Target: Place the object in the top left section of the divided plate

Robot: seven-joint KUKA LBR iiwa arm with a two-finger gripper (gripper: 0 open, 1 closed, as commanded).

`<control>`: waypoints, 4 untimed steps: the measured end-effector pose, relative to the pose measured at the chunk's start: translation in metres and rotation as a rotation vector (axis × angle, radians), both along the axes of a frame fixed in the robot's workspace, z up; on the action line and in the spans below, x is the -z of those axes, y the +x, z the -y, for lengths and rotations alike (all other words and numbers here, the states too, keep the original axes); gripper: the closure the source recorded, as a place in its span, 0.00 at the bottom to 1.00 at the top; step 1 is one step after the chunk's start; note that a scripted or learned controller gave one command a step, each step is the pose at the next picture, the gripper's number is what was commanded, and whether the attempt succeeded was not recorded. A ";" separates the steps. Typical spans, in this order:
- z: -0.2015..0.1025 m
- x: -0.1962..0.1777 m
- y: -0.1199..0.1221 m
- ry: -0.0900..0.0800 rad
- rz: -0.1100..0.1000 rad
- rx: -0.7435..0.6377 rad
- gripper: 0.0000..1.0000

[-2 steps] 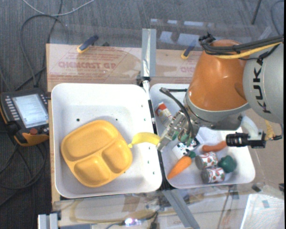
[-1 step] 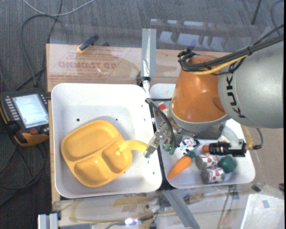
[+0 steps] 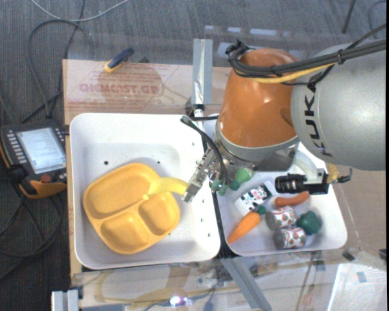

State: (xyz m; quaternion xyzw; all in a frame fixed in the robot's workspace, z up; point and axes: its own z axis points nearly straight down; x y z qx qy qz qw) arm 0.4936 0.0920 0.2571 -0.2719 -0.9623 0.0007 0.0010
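A large grey robot arm (image 3: 350, 115) with a broad orange band reaches in from the right, over the seam between two shallow white plastic bins. The left bin (image 3: 136, 141) holds a yellow plastic divided plate (image 3: 120, 193) with three sections, set at an angle. Its biggest section faces up and left.

A curved, smooth yellow object, probably a toy banana (image 3: 170, 186), lies at the plate's upper right rim. One end rests on the plate and the other points at the metal two-finger gripper (image 3: 193, 190), which sits right at that end. The view does not show whether the gripper is open, closed, or gripping the banana.

The right bin (image 3: 334, 229) holds an orange toy carrot (image 3: 244, 225), two small tins (image 3: 282, 218), a dark green lump (image 3: 309, 222) and a small spotted white carton (image 3: 253, 198).

The banana is likely light, stiff and somewhat slippery, and it looks unlikely to break. Gripping across its narrow middle, square to the curve, should keep it from swinging or sliding out.
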 end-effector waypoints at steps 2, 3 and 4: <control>0.014 0.028 0.047 -0.002 0.001 -0.144 1.00; 0.113 0.075 -0.010 -0.001 -0.002 -0.215 1.00; 0.105 0.056 -0.009 0.000 0.000 -0.352 1.00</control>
